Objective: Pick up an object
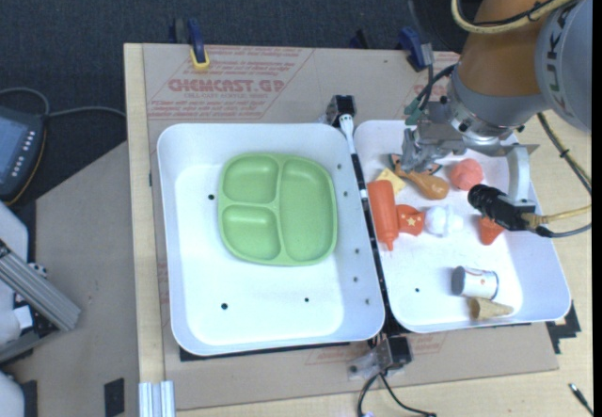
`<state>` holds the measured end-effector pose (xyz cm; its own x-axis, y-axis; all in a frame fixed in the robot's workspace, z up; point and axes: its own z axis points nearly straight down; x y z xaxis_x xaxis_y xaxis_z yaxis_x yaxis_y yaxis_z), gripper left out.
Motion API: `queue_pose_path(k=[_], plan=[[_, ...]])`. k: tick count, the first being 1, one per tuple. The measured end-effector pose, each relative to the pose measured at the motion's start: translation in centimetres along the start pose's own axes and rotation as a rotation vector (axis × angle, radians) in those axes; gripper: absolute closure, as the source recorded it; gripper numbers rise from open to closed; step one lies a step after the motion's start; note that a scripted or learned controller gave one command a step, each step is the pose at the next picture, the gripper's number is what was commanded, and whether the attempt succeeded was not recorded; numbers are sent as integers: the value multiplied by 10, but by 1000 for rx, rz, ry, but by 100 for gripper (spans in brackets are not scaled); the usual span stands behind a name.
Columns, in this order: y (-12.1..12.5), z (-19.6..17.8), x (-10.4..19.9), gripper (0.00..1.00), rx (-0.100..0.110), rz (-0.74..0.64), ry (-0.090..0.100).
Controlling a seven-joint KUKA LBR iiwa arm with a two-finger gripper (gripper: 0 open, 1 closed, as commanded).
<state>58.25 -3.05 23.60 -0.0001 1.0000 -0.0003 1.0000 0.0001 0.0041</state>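
My gripper (414, 159) hangs low over the back of the right bin (527, 307), under the grey arm with the orange band. Its tips sit just above a tan, curved toy (428, 184) and a small yellow piece (392, 180). Close by lie an orange carrot-shaped toy (381, 210), a red piece (408, 219), a white ball (437, 220), a pink ball (465, 173) and a small orange-red piece (489, 232). I see nothing clearly between the fingers.
The left bin (188, 302) holds a green divided plate (278, 209). Near the right bin's front lie a grey-and-white cylinder (475, 281) and a tan wedge (491, 309). A black fitting (494, 201) with a yellow cable hangs beside the gripper.
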Motion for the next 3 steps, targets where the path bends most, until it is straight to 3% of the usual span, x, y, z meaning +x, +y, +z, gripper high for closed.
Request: queue_pose_path(k=[1,3], plan=[[6,18,7,100,7,0,0],[-8,5,-2,100,6,1,1]])
